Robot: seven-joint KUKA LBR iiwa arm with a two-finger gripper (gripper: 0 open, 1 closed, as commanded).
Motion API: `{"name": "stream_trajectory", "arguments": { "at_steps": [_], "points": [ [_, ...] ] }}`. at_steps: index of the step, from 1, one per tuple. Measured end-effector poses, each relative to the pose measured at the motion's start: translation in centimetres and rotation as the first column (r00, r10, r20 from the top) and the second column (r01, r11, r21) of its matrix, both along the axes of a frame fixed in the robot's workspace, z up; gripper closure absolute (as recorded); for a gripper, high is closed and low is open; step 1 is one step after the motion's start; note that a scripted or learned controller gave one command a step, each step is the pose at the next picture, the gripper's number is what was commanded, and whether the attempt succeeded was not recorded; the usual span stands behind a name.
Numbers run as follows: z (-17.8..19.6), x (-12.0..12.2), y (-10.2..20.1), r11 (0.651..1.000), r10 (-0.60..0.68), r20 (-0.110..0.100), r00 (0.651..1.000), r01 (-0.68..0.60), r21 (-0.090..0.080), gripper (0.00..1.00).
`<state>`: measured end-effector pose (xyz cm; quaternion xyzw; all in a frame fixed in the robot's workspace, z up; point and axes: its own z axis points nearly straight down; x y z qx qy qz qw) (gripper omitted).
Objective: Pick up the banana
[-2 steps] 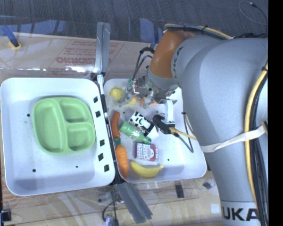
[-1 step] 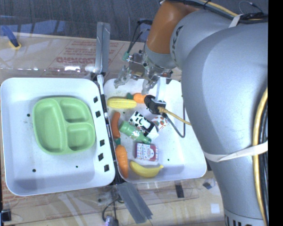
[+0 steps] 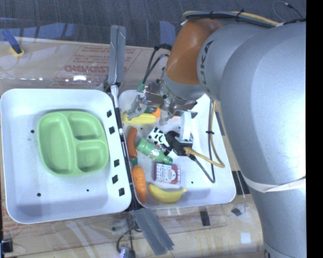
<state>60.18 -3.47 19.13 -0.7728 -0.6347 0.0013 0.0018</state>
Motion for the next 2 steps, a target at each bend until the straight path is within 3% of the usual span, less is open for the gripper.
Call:
{"name": "stream_trajectory", "arguments": {
  "at_steps": [1,2],
  "points": [
    [0.0,1.3,-3.2,1.000,0.029,0.002,1.000,-0.029,-0.001,0.00],
    [-10.1,1.7,-6.6,0.999,0.041,0.000,0.999,-0.041,-0.001,0.00]
  ]
}}
